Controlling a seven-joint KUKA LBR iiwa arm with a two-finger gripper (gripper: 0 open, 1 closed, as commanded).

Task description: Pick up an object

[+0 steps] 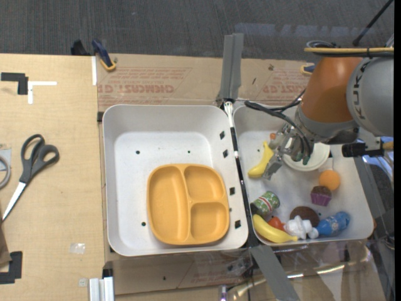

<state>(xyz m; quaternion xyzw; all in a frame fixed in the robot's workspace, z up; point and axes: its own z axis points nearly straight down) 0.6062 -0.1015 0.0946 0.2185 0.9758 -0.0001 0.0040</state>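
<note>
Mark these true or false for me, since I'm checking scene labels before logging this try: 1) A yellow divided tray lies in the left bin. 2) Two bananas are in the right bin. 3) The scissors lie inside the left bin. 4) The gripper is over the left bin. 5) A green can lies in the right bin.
1) True: the yellow divided tray lies in the left bin.
2) True: one banana lies near the gripper, another banana at the front of the right bin.
3) False: the scissors lie on the bench left of both bins.
4) False: the gripper is over the right bin.
5) True: the green can lies there, between the bananas.
</note>
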